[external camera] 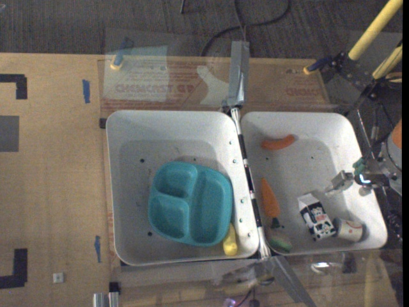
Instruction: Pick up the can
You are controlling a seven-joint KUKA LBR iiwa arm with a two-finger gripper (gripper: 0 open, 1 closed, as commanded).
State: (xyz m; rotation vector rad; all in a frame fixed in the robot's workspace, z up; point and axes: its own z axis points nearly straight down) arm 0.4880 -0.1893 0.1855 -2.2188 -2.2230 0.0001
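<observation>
A: So, which step is in hand?

B: The approach, I'd judge. The pincer [348,181] hangs over the right bin [300,121], close to that bin's right wall, and nothing sits between its fingers. The can [350,229] lies on its side in the bin's near right corner, apart from the pincer and just beside a small black and white box [317,217].

A: Are the fingers spread or pressed together?

B: I cannot tell; they are small and blurred against the white floor.

A: What does the next move call for?

B: Probably travelling toward the near edge of the surface, lining up across the can's body, then descending. The corner walls and the box leave little room.

A: Anything else hard to make out?

B: The arm is cut off at the right, and the can's label is unreadable
</observation>
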